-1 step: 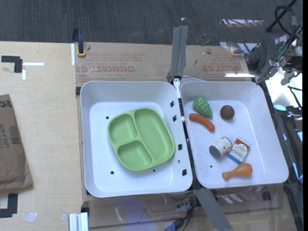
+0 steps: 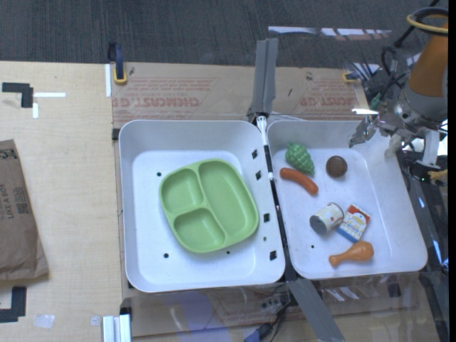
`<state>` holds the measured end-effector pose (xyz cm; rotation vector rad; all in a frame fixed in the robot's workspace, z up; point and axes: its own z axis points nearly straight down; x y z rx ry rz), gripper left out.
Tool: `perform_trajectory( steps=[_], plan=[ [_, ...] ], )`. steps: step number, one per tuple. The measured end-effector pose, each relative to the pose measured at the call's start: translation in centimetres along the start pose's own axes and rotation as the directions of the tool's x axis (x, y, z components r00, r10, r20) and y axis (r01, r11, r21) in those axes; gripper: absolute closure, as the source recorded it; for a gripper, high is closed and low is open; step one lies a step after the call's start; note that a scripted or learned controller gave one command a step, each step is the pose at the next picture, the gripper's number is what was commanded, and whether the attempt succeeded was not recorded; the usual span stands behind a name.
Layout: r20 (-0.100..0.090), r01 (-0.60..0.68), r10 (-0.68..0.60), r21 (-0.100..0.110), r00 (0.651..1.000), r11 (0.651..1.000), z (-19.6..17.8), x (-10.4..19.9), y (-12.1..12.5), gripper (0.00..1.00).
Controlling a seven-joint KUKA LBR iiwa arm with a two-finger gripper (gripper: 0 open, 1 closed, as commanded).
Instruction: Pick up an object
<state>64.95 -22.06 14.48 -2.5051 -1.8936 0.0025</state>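
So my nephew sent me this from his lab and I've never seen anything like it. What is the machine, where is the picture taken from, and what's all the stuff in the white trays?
One camera looks down at a slant on a bench with two shallow white bins. The machine is a robot arm, grey with an orange band, reaching in from the right. Its end effector hovers over the right bin's far edge; nothing is seen between its fingers. The left bin holds a green divided plate. The right bin holds toy food: a green leafy vegetable, an orange sausage, a brown ball, a small can, a little box and a drumstick.
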Motion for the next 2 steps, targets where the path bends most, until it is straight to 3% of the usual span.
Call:
perform_trajectory(
  steps=[1, 2],
  plan=[
    [0.0, 0.27, -0.27, 0.0, 0.963, 0.963, 5.32, 5.99, -3.0, 0.0],
    [0.001, 0.268, -0.268, -0.002, 0.963, 0.963, 4.35, 5.86, -2.95, 1.0]
  ],
)
